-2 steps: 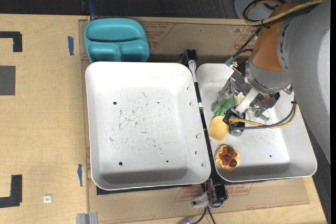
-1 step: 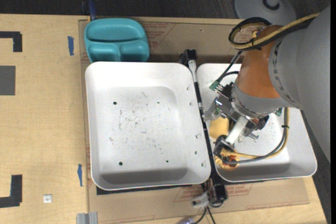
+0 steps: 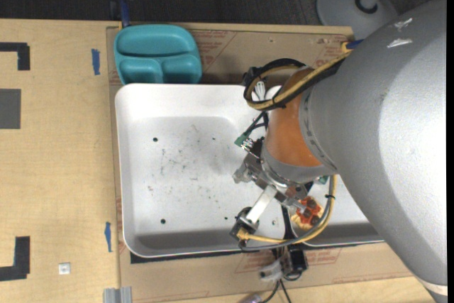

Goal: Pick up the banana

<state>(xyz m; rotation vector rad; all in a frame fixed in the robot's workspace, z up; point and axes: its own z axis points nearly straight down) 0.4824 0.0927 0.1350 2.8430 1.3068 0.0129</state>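
The gripper (image 3: 278, 189) hangs over the near right part of 1 white bin (image 3: 163, 152); whether it is spread or closed cannot be told, nor where the banana lies; a teal tray (image 3: 157, 57) sits at its far rim

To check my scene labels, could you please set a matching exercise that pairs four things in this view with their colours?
Things:
1. bin
2. tray
3. arm band
4. tape

Colours:
A. orange
B. blue
C. white
D. teal

Pairs: 1-C, 2-D, 3-A, 4-B
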